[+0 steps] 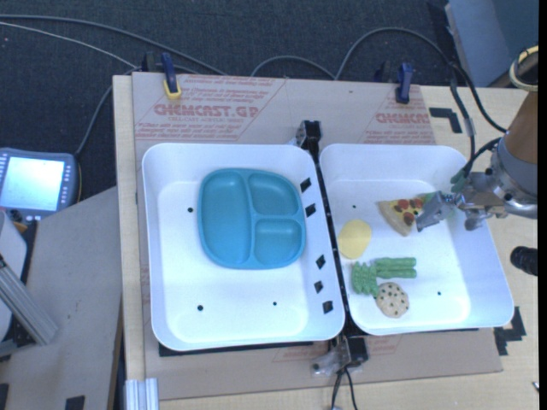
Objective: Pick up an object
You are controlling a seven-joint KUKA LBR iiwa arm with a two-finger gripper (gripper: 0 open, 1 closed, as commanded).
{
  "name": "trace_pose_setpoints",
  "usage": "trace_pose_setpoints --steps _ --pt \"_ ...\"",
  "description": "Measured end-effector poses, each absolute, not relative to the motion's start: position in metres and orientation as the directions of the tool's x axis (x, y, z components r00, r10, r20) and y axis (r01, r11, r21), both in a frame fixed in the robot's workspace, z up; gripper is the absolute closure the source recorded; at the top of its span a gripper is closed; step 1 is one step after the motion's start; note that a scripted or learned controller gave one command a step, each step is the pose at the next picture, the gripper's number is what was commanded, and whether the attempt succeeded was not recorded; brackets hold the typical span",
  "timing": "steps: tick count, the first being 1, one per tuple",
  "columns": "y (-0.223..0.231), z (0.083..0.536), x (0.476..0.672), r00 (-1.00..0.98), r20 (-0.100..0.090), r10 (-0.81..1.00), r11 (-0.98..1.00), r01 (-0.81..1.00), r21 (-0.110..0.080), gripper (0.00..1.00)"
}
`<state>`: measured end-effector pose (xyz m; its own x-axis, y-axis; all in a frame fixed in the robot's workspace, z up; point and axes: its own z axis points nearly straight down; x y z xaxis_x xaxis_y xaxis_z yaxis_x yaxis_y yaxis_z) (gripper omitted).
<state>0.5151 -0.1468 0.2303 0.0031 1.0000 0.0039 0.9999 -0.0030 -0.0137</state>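
Pizza slice [402, 213] lies in the right bin [479, 301], with the open, empty end effector [450, 211] beside it, seemingly lining up a grab.

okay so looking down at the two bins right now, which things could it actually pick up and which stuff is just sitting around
Part of the job:
- pizza slice, beside the tool
- yellow lemon-like piece
- green leafy piece
- cookie
All four lie in the right bin.

Just lying about:
- blue divided tray in the left bin
- two blue clamps on the board's far edge
- handheld screen off the bench
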Motion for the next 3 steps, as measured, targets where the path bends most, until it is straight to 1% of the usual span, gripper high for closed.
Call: trace_pose_setpoints --steps 1,2,3 --pt "-0.147 0.236 0.518 0.000 0.001 1.000 0.000 1.000 -0.001 0.00" --pt "-0.143 0.193 0.522 0.000 0.003 1.000 0.000 1.000 -0.005 0.00" --pt "-0.142 0.130 0.523 0.001 0.003 1.000 -0.001 1.000 -0.007 0.00"
